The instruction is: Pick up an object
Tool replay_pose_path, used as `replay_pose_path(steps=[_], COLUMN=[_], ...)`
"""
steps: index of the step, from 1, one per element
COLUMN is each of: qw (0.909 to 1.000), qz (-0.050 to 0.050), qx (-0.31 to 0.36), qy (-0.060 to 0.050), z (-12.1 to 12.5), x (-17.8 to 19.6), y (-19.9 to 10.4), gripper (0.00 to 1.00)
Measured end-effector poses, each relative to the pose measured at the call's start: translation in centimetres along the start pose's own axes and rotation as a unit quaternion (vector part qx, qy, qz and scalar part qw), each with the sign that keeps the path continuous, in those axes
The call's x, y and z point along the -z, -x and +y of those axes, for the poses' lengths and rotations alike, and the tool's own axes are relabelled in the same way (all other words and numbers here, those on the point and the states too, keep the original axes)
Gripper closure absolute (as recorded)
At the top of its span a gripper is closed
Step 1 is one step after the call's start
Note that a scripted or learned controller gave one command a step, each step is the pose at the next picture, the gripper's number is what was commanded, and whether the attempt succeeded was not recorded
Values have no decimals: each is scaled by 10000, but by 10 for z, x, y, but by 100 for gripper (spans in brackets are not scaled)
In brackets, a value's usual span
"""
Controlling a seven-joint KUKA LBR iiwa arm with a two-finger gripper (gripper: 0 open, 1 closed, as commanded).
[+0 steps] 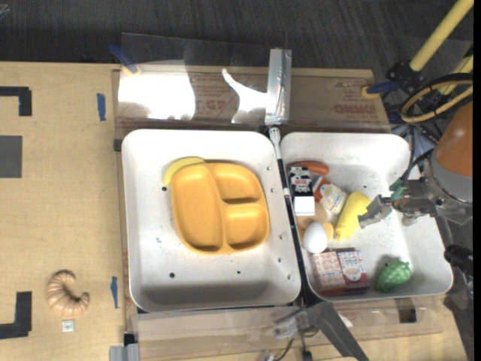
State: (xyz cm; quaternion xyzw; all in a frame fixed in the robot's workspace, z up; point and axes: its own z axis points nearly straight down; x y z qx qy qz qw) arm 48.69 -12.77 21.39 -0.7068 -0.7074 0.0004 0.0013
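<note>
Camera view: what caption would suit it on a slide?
End effector beside yellow toy in right bin; orange tray fills left bin.

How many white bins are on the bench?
2. The left bin holds an orange divided tray; the right bin holds small items, including a green toy and a white egg.

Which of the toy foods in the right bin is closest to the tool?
The yellow plastic corn-shaped toy, lying right at the tool; the white egg and green leafy toy sit farther off.
</note>
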Motion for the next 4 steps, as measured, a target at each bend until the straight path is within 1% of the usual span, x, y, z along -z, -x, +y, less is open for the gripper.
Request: replay_pose_path(steps=[1,2,3,4], qw=[10000,10000,10000,10000], qz=[-7,-7,-7,4], qx=[-84,-82,-88,-22], qy=[21,15,23,42], z=[65,65,66,104], x=[-120,-120,-111,-26], y=[-2,-2,-2,-86], gripper=[0,0,100,100])
